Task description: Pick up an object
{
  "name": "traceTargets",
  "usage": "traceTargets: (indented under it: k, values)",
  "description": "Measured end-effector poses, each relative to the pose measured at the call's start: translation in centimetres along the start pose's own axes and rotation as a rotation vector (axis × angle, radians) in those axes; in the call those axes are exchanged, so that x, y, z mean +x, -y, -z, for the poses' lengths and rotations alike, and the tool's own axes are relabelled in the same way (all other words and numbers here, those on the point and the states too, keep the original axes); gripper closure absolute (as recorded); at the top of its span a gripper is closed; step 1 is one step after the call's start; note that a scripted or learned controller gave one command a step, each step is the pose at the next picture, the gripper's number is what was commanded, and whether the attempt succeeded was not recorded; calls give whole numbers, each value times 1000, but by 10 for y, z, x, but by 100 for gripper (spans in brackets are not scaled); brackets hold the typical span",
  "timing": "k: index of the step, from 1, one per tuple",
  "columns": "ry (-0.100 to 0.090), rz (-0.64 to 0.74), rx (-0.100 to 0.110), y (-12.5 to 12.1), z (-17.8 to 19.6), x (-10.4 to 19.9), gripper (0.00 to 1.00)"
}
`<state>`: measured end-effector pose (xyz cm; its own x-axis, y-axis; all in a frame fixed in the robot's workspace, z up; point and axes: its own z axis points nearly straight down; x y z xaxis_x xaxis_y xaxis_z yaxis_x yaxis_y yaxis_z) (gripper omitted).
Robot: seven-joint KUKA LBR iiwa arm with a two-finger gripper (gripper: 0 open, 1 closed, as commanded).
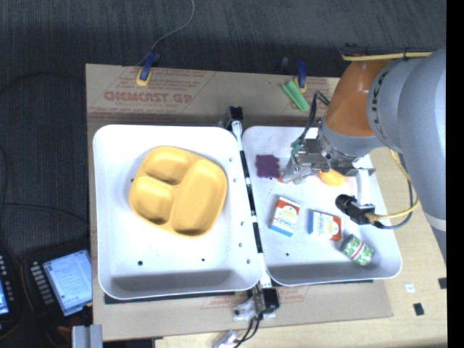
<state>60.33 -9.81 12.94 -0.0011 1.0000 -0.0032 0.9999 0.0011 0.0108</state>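
Camera view: claw [299,167] low in right bin [384,263], far end; whether apart or together, can't tell. Nothing seen gripped, so pick judged not yet done; grasp + lift remain. Candidates: 1 purple block [267,166] just left of claw, 1 orange item [330,178] just right, partly hidden. Nearer cam: 2 small cartons [286,217] [324,225], 1 green can [357,249]. Well left, in left bin [109,216]: 1 yellow tray [178,189]. Desk [174,96] carries 2 bins.

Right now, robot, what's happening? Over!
Gripper low in right bin, nothing seen held. Purple block just beside it. Two small cartons close by.
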Motion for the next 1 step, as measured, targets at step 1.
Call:
traceTargets:
  k: [1]
  values:
    - [0, 0, 0, 0, 0, 0, 0]
